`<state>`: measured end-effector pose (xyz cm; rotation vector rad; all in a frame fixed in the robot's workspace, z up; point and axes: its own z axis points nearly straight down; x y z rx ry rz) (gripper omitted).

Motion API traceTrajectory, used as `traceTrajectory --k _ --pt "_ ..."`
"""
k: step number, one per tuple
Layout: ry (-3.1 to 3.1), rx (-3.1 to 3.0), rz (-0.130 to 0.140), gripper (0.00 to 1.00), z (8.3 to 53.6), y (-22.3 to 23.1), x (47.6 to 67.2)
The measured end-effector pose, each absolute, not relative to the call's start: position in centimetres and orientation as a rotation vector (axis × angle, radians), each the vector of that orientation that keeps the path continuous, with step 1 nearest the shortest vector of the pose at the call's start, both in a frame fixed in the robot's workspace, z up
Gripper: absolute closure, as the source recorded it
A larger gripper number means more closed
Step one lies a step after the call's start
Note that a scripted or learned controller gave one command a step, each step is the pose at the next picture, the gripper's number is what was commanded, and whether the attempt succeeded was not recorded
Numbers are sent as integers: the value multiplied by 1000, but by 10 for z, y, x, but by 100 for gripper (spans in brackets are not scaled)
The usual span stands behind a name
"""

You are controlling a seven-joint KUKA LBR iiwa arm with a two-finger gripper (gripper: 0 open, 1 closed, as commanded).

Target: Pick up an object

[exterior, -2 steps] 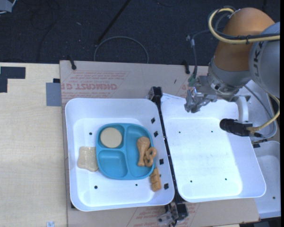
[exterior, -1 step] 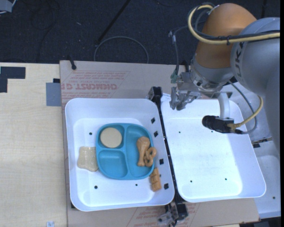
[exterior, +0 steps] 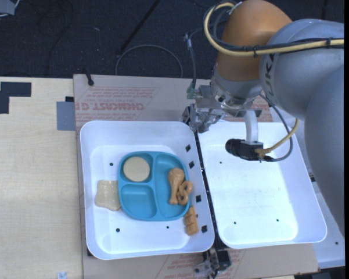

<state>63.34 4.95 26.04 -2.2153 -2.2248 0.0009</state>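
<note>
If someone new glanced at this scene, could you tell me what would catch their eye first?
Probably the bright blue tray in the left bin, with a round tan disc in its upper-left compartment and a pretzel-like piece on its right. Next, the big grey arm with its orange band looming over the bins' far edge.

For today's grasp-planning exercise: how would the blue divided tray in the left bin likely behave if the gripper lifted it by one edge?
The blue tray looks like stiff moulded plastic, so probably rigid. Lifted by one edge, it would likely tilt, sliding the round piece and pretzel shape.
</note>
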Motion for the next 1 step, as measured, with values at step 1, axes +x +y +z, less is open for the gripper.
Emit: traceTrajectory --k 1 --pt "-2223 -2215 6 100 240 104 632"
